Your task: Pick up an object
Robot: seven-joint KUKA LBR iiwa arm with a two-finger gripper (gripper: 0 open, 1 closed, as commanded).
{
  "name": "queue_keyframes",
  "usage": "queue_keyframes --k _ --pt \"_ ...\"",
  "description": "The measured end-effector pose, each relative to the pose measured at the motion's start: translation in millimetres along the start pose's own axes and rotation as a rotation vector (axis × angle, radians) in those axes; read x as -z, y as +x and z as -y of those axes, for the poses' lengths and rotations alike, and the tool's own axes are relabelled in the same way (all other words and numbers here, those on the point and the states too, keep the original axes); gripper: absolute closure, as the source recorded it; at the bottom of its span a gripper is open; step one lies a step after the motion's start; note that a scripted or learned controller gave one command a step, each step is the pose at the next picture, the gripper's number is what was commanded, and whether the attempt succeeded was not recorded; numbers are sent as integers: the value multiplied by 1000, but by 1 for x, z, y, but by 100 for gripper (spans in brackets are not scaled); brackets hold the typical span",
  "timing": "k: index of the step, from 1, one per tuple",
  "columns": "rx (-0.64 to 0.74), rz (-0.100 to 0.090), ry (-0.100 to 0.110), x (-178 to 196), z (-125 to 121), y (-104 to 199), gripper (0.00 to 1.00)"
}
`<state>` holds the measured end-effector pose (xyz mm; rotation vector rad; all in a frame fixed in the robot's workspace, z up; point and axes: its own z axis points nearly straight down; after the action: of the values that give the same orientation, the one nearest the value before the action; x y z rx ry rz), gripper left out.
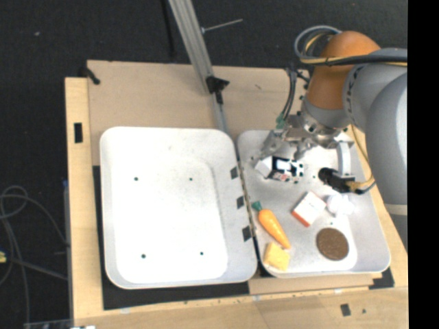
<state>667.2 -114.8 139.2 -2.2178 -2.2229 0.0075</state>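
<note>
My gripper [282, 151] hangs low over the far left part of the right bin [374, 256]. Right under it lies a small white, black and blue item [280, 168]; the view does not show whether they touch. Nearer the front lie an orange carrot [273, 226], a yellow block [277, 257], a white and orange box [309, 208], a brown disc [333, 244] and a small white lump [340, 203].
The left bin [110, 184] sits beside the right one, with a row of black clips [241, 201] between them. A slanted metal rail [195, 43] rises behind the bins. The grey arm [381, 122] covers the right bin's far right corner.
</note>
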Motion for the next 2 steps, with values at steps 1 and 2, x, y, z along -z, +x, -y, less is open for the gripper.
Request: queue_keyframes --k 1,2 --pt "-1 0 -10 16 -2 -1 100" --pt "1 -1 -11 63 -10 -5 100"
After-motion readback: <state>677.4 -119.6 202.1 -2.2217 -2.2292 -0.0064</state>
